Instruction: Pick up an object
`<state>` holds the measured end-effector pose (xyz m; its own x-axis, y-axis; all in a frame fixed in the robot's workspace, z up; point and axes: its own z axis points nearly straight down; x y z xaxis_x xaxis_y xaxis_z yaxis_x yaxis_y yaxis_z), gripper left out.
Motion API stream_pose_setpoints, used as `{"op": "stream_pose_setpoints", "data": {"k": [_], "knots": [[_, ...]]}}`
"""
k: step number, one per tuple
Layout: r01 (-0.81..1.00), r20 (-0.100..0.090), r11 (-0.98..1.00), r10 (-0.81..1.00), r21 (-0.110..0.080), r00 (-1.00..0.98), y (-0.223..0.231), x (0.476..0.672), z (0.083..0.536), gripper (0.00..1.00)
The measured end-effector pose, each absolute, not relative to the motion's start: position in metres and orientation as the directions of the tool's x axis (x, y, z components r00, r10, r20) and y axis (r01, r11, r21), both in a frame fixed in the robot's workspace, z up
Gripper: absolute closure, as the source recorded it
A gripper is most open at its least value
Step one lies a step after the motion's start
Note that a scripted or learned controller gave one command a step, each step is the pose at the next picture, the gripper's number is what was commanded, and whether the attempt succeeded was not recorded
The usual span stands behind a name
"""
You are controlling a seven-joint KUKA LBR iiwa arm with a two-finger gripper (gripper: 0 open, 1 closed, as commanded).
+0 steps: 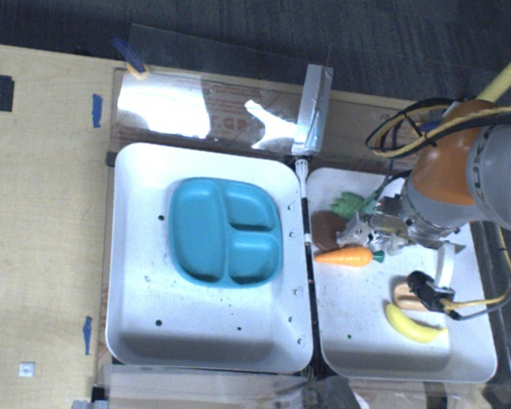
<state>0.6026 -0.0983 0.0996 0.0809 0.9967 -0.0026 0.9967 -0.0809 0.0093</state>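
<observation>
Carrot [345,256] just beside gripper [368,237], touching

No text, label, brand, number or sign can be read anywhere in the camera view.
</observation>
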Motion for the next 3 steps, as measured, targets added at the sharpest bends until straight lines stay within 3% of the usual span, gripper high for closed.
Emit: {"op": "stream_pose_setpoints", "data": {"k": [1,2,3], "knots": [[0.996,-0.001,-0.086,0.996,0.021,0.086,-0.096,0.597,0.094,0.0],[0.996,0.001,-0.089,0.996,0.023,0.089,-0.096,0.598,0.105,1.0],[0.993,0.002,-0.121,0.993,0.007,0.12,-0.039,0.621,0.211,1.0]]}}
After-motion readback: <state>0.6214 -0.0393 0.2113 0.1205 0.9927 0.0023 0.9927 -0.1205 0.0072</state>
